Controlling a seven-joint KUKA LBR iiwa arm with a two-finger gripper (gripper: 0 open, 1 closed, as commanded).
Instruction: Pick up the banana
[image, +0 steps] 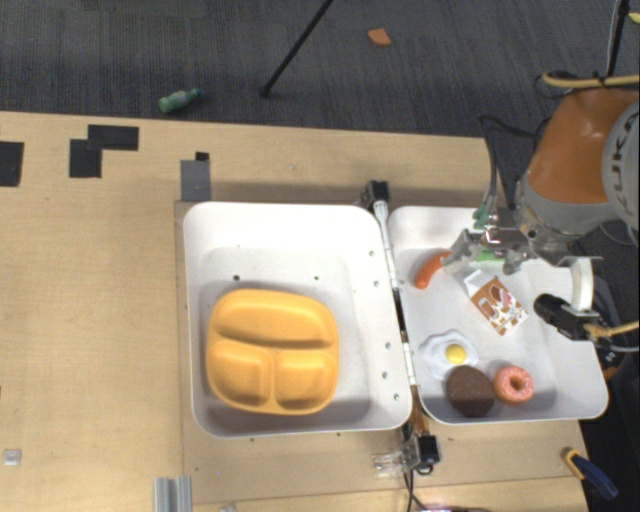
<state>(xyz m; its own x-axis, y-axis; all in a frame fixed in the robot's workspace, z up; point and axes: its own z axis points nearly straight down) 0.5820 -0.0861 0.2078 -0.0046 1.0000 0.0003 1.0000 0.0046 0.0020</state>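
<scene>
Banana's place cannot be told from this slanted view; the spot straight beneath the gripper (492, 248) is hidden. The gripper hangs low over the back part of the right bin (560, 410), pointing down, and whether it is released or clenched cannot be told. The arm (575, 150) leans in from the right, its orange band just above the wrist. An orange-red stick (428, 270) lies just left of the gripper, and a printed packet (497, 305) lies near it toward the front. Further forward sit a fried egg (448, 352), a brown donut (470, 390) and a pink donut (515, 383). The left bin (260, 225) holds a yellow compartment tray (272, 348).
</scene>
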